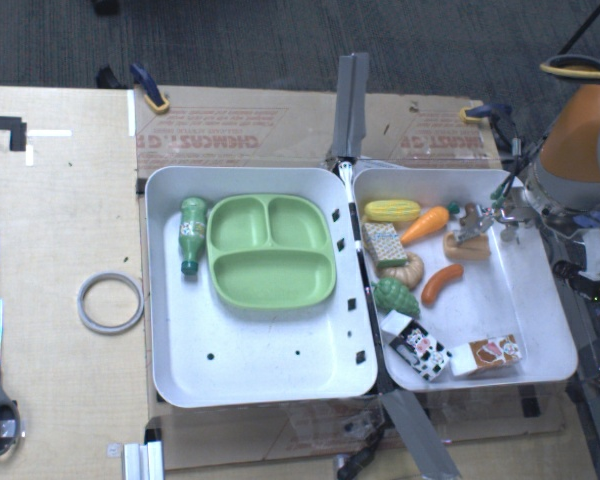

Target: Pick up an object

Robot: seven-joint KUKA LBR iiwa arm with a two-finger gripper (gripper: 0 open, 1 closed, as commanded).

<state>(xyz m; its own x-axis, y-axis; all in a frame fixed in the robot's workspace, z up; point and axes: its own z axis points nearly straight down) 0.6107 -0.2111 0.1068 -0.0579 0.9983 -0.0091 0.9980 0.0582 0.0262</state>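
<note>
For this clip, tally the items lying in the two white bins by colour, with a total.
Green: 3 - bottle, divided plate, broccoli-like toy
Yellow: 1 - corn
Orange/red: 2 - carrot, sausage
Tan/brown: 3 - waffle-like block, bread roll, slice under the gripper
Black-and-white: 1 - spotted carton
White: 1 - small packet
Total: 11

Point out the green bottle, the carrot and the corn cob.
green bottle [191,234], camera view, mid-body.
carrot [425,225], camera view, middle of its orange body.
corn cob [392,210], camera view, centre of the cob.
</note>
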